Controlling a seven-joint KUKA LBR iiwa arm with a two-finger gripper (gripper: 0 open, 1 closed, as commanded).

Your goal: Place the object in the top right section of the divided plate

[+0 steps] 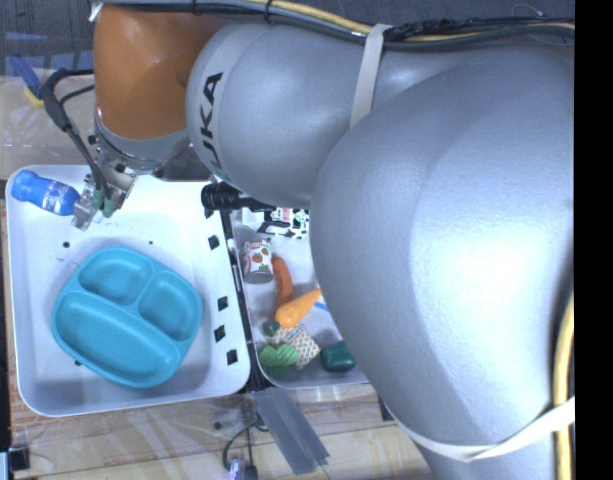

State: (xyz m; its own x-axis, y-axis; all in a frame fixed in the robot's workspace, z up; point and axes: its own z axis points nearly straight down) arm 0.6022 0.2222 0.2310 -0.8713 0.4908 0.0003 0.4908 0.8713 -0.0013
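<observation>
A blue divided plate [126, 313] lies in the left bin [36, 388], with one large section and two smaller ones, all bare. My gripper [94, 206] hangs over the bin's far left part, above and beyond the plate. A blue plastic bottle [41, 193] lies in the far left corner, just left of the gripper. The grey arm and its orange band [136, 68] cover much of the view.
The right bin [286, 380] is partly hidden under the arm. In it are a small can [258, 259], a carrot [283, 278], an orange piece [298, 308], a patterned item [291, 348], a green object [337, 358] and a black-and-white item [289, 223].
</observation>
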